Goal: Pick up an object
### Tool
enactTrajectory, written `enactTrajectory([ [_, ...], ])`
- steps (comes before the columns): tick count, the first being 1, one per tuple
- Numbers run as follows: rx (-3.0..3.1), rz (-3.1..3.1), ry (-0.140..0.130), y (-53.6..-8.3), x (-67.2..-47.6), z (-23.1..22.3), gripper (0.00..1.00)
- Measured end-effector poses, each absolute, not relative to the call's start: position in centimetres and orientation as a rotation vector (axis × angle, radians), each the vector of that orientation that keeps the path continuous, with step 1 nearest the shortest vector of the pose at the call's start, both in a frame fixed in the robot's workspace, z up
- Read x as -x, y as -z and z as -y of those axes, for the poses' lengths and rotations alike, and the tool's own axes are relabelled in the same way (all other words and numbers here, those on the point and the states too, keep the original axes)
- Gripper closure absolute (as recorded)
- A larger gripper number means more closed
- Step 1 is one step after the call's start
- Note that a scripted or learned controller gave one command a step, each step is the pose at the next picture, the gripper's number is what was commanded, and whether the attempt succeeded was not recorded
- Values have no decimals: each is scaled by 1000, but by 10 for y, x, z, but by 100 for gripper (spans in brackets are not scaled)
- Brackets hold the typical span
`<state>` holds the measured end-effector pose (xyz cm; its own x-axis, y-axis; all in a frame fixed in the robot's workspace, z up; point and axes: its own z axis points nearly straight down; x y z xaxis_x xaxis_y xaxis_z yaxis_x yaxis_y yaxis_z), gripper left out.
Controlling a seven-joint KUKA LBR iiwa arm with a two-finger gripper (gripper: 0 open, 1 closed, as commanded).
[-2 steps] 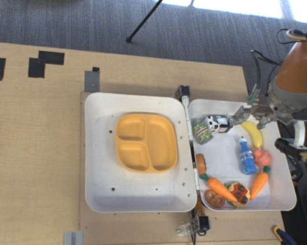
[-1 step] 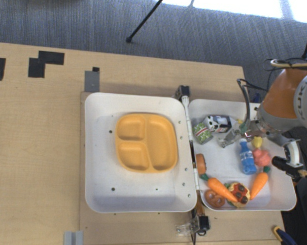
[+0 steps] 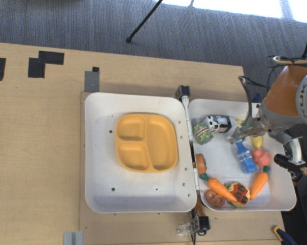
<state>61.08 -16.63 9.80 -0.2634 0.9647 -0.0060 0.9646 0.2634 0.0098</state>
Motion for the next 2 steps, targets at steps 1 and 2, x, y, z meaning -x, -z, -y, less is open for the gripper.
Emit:
enactTrajectory([
  [1,-2385,-2040,-4,-220,-596,134,100],
  [2,-2342,-2094,0,-215,-494,108,100],
])
